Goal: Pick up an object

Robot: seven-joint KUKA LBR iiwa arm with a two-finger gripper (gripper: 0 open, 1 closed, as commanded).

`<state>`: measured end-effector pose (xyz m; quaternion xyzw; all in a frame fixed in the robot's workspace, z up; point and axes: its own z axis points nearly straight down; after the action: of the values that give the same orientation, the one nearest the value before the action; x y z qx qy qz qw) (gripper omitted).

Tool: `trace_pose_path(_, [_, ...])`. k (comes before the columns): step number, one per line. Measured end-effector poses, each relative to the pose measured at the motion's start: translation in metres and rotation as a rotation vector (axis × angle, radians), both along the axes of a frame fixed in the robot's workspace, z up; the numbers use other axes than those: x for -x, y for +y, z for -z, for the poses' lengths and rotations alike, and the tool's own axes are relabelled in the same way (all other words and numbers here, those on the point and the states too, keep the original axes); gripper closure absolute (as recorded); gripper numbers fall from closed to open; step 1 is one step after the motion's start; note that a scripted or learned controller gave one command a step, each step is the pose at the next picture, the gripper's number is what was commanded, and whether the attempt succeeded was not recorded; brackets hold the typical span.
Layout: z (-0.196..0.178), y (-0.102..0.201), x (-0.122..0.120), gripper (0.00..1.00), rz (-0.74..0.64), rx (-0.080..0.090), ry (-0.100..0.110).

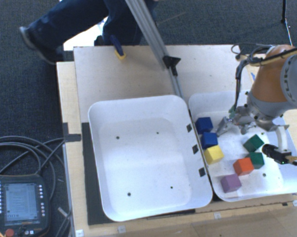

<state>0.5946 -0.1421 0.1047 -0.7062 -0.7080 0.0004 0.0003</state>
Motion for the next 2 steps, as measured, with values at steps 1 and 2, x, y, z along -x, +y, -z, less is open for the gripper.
trace_pose_path(1, [-0.013,-0.001,-0.001,1.00,-0.001,0.001,-0.005])
trace_pose_path(2, [-0.077,0.003,-0.004,1.00,-0.002,0.002,-0.009])
